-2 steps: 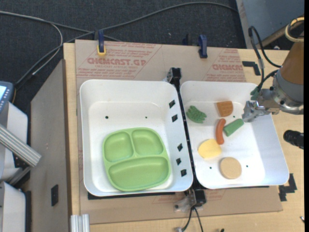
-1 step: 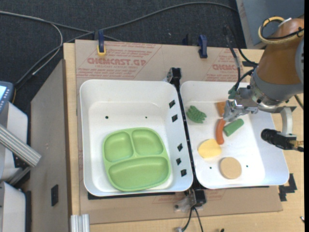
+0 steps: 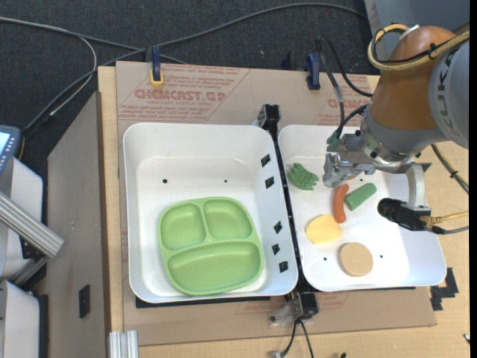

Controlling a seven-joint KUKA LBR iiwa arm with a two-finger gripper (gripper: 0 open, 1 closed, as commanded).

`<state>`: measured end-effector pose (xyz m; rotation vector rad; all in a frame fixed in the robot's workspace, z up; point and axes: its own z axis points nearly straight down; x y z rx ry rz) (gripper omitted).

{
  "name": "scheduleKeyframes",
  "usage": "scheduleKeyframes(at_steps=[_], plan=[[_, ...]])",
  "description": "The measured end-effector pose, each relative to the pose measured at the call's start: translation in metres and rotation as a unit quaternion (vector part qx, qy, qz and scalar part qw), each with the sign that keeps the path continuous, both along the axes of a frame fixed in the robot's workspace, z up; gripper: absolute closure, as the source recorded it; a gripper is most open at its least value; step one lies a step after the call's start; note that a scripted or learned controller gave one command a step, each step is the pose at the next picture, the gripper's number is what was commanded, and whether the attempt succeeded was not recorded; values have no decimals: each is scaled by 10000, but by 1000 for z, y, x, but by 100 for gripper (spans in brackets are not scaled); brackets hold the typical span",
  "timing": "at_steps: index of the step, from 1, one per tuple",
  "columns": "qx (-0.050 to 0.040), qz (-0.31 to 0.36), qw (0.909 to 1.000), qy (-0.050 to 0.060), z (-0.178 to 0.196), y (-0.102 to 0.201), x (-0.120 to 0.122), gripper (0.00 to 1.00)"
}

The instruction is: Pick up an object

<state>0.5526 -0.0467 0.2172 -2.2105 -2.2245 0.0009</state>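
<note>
- Over the right-hand shallow white plastic bin (image 3: 417,271), the grey arm with its orange band (image 3: 408,73) hangs low, its jaws (image 3: 344,165) just above the toys; whether they are spread or pressed together I cannot tell.
- Nearest below them, toward 6 o'clock, lies a small orange carrot-like stick (image 3: 340,202); its long axis runs roughly 12 to 6 o'clock, leaning slightly.
- Touching it at about 2 o'clock is a short green block (image 3: 361,195), pointing from 8 toward 2 o'clock.
- A leafy green plastic piece (image 3: 302,176) sits at 9 o'clock of the jaws; a yellow rounded lump (image 3: 323,230) and a tan disc (image 3: 356,259) lie further toward 6 o'clock.
- The left-hand white bin (image 3: 141,200) carries a green divided plate (image 3: 212,243).
- Step in hand, as I judge it: the approach, nothing gripped. Next calls for lowering astride the orange stick, across its narrow width.
</note>
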Motion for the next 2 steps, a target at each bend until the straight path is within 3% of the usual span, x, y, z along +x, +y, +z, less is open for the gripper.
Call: scheduleKeyframes(at_steps=[1,2], plan=[[-6,1,10000,-14,-2,47,10,100],[-4,4,10000,-18,8,100,5,100]])
